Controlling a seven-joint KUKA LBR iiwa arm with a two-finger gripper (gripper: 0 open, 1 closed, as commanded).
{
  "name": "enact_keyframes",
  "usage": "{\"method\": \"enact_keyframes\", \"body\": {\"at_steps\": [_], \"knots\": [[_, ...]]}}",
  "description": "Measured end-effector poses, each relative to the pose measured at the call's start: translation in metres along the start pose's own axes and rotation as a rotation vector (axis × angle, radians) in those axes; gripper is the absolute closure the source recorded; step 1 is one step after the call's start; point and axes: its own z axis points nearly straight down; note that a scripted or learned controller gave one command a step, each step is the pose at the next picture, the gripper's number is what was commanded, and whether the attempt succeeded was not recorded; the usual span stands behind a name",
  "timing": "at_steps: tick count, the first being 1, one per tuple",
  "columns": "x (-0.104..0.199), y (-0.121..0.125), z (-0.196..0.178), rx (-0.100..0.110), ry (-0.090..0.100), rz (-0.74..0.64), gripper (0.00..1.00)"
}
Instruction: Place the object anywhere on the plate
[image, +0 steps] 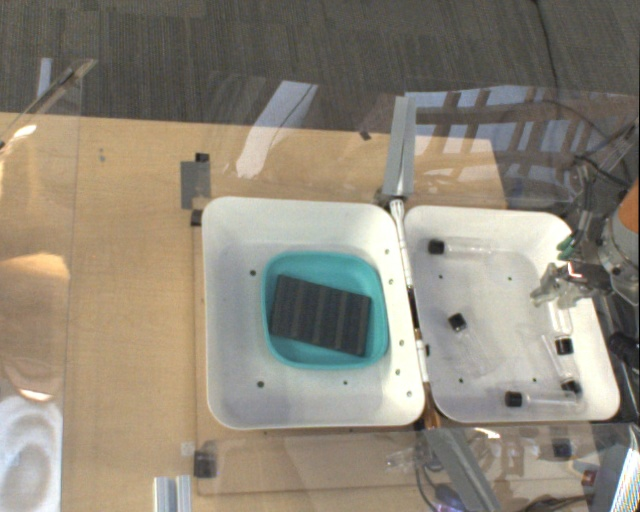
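A teal plate (372, 283) with rounded corners sits in the middle of the left bin (232, 330). A dark, ribbed rectangular object (322, 315) lies flat on the plate, slightly skewed, and covers most of its floor. My gripper (562, 282) hangs over the right edge of the right bin (490, 290), far from the plate. A clear tube (556, 322) lies just below it. The view is too small and cluttered there to show anything held.
Several clear tubes with black caps lie scattered in the right bin, such as one at the back left (437, 246), a small one in the middle (456, 322) and one at the front (514, 399). A ridge (406, 300) divides the bins.
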Motion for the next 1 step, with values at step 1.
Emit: {"method": "enact_keyframes", "body": {"at_steps": [1], "knots": [[0.0,0.0,0.0,0.0,0.0,0.0,0.0]]}}
